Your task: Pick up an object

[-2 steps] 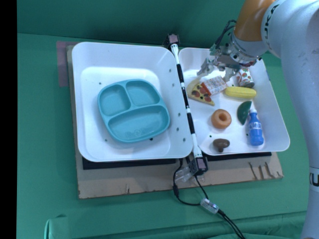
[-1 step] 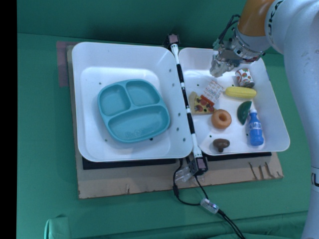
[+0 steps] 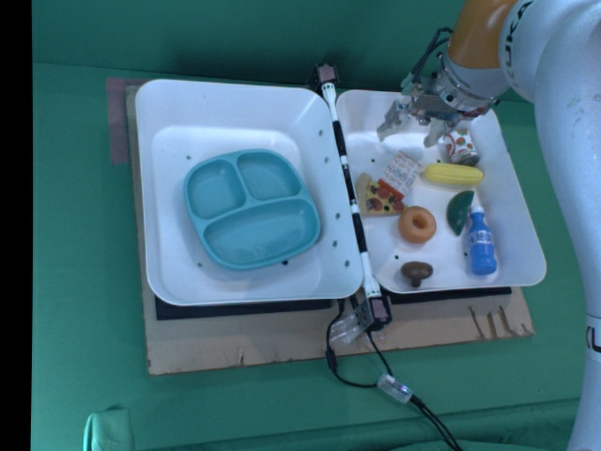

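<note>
Gripper (image 3: 413, 125) open above the right bin's (image 3: 526, 252) far end; corn cob (image 3: 454, 174) just below-right; nothing between fingers.

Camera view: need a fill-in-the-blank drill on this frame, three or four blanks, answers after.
1. The teal divided plate lies in the ____ bin.
2. The plate has ____ compartments.
3. In the right bin, the donut lies between the pizza slice and the ____ bottle.
4. The gripper hangs over the ____ bin's far end.

Answers: left; three; blue; right
</note>
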`<state>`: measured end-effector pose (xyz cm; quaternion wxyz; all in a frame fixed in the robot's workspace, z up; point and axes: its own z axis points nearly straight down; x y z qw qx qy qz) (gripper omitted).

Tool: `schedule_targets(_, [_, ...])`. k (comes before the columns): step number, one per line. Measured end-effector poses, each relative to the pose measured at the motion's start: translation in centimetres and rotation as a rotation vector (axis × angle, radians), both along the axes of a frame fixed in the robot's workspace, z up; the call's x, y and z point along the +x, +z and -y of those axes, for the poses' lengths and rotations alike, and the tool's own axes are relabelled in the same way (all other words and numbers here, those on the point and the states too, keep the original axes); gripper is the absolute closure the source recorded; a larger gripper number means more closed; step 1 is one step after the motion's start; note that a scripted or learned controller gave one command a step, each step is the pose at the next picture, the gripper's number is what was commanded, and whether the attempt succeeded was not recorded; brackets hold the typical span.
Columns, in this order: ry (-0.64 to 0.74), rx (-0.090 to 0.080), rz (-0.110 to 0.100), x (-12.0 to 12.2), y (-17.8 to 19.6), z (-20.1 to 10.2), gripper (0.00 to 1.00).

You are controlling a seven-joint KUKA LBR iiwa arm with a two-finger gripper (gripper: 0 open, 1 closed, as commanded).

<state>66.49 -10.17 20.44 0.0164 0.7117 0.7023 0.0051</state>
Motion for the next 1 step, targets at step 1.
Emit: schedule_targets(1, [0.014, 0.012, -0.049, 3.47, -1.54, -0.08, 0.0])
